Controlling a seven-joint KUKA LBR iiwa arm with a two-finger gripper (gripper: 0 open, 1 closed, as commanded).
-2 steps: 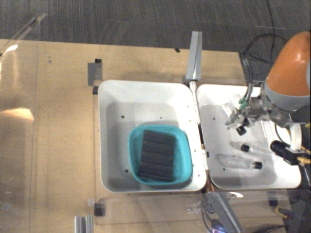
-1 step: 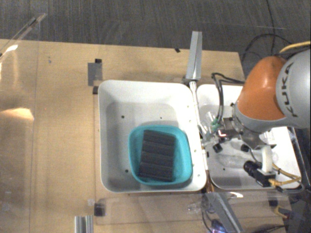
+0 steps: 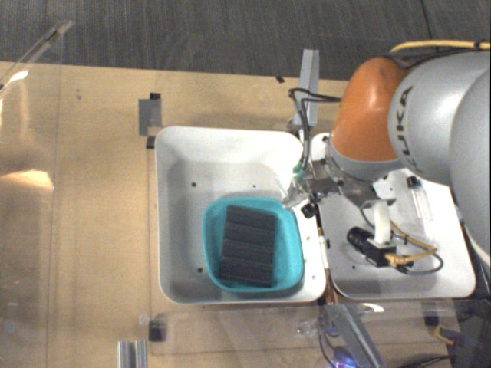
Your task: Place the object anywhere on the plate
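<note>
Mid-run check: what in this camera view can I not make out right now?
1. The gripper: small and blurred in the camera view, at the right rim of the left bin and partly under the wrist; its detail is unreadable.
2. The right bin: its upper half is hidden by the arm.
3. The arm: cut off by the view's right edge.
4. The dark ribbed block on the teal plate: too blurred to tell its material.

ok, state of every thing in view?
Teal square plastic plate: flat in the shallow white left bin.
Dark grey ribbed rectangular block: lying flat on the plate.
Claw: above the left bin's right wall, apart from the block.
</note>
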